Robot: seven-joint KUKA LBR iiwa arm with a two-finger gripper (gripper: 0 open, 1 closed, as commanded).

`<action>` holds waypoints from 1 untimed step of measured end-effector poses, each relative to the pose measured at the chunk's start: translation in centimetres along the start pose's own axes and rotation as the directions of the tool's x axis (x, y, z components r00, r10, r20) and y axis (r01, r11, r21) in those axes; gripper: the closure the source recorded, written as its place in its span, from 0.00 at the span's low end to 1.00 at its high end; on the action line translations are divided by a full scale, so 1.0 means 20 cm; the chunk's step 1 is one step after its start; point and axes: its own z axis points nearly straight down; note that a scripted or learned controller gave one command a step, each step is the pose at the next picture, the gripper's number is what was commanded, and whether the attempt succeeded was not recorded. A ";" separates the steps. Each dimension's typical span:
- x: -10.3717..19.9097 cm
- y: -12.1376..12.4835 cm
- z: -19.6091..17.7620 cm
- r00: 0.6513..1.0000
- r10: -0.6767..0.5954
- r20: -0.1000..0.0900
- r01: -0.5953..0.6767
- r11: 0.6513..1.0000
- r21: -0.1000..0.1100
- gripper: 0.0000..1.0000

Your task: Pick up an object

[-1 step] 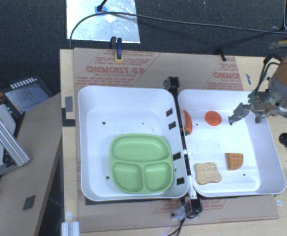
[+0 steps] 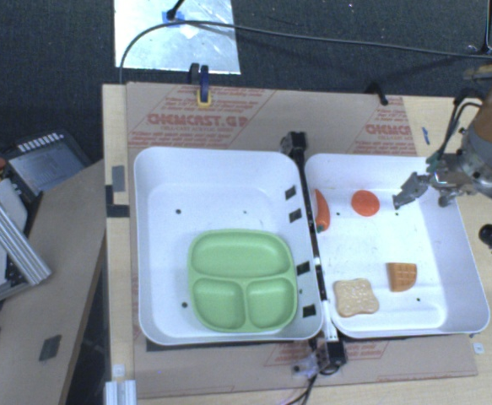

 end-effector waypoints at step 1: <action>-0.01 -0.05 0.27 1.000 0.002 -0.002 -0.002 1.000 0.003 0.00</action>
